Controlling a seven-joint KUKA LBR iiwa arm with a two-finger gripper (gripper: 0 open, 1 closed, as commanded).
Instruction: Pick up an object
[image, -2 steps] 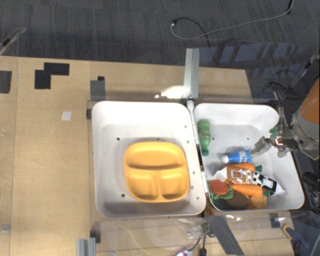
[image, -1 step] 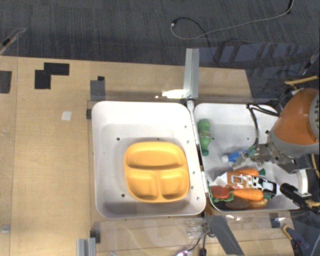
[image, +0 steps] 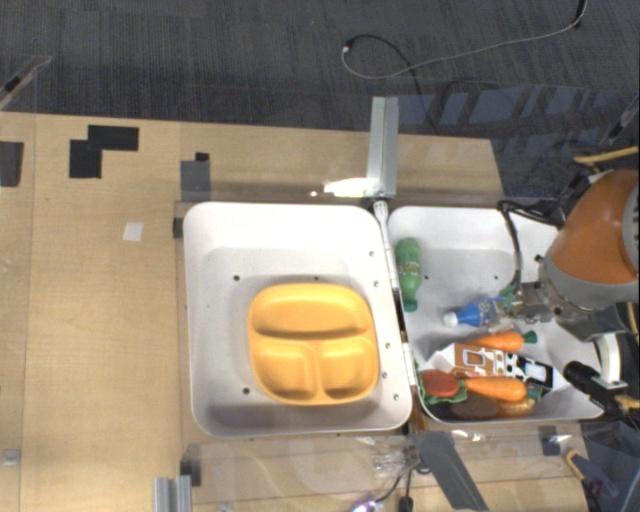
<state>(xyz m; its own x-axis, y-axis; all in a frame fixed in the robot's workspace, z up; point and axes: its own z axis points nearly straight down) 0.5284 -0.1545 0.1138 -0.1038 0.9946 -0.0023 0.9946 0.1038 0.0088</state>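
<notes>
The hand (image: 515, 312) is hovering at the frame's right, grip state I cannot tell; the carrot (image: 497, 388) is lying crosswise just below it.

Wooden bench (image: 90, 330) fills left and centre of frame. Black tape patches (image: 100, 148) at its upper left. Dark grey carpet (image: 200, 50) across the top, with a black cable (image: 400, 60) looping at upper right.

The arm (image: 600, 245) gets chopped off by the right edge. Its gripper (image: 520, 312) is too jumbled to read, and the pile of toys (image: 485, 385) overlaps itself.
</notes>
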